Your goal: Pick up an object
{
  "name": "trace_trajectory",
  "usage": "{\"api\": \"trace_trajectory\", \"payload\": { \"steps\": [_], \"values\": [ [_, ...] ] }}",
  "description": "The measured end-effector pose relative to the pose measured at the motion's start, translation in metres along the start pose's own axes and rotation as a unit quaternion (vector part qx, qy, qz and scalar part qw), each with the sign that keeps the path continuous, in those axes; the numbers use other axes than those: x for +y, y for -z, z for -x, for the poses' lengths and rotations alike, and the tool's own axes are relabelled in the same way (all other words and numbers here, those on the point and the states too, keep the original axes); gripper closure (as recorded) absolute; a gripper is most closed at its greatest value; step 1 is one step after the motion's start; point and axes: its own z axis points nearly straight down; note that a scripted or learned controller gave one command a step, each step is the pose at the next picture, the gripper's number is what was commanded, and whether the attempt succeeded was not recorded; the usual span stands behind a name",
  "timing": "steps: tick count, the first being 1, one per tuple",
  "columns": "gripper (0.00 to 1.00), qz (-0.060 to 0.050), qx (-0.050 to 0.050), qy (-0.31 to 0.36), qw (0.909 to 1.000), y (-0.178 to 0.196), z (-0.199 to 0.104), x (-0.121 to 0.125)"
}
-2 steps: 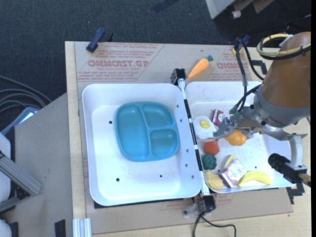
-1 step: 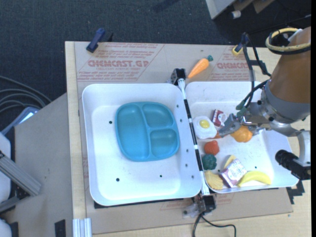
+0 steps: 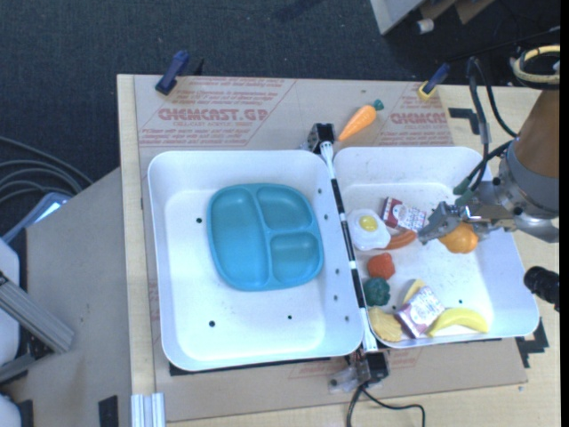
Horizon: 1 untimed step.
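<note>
Over the desk's right bin, the arm's end effector, finger state unclear, hovers beside an orange.

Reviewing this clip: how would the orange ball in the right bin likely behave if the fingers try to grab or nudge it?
The orange ball looks round and smooth, so it would probably roll away when nudged. Its curved surface may slip out of a pinch unless squeezed across its middle. It looks like toy food, like the banana, so it is likely light.
</note>
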Motion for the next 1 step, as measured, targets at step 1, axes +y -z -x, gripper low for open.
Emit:
{"api": "trace_trajectory", "payload": {
  "steps": [1],
  "values": [
    [1.00,-0.002,0.001,0.000,1.0000,-0.0147,-0.0478,-0.0003]
  ]
}}
